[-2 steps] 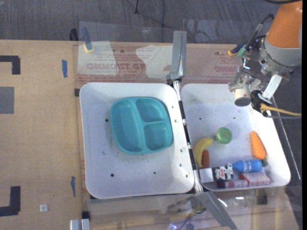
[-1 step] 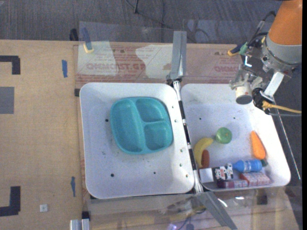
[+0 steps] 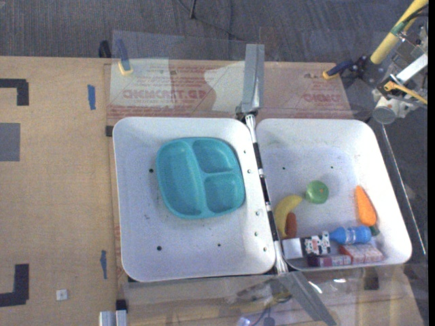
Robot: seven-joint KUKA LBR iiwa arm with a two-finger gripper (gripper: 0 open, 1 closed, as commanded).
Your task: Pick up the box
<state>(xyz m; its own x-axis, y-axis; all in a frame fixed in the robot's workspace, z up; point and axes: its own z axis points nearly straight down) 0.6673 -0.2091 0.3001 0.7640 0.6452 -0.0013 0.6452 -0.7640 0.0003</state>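
Observation:
A flat pink and red box (image 3: 357, 254) lies along the front wall of the right bin (image 3: 340, 141). To its left a small black and white carton (image 3: 315, 244) and a pale grey box (image 3: 292, 248) rest against the same wall. A blue bottle (image 3: 351, 236) lies on its side, touching the back of the pink box.
A yellow banana (image 3: 285, 210) with a small red piece (image 3: 291, 223) at its end, a green round fruit (image 3: 316, 191) and an orange carrot (image 3: 365, 206) also sit in the right bin. A teal divided plate (image 3: 200, 177) lies in the left bin (image 3: 136, 250). Clamps and yellow-handled gear (image 3: 397, 46) stand at the back right.

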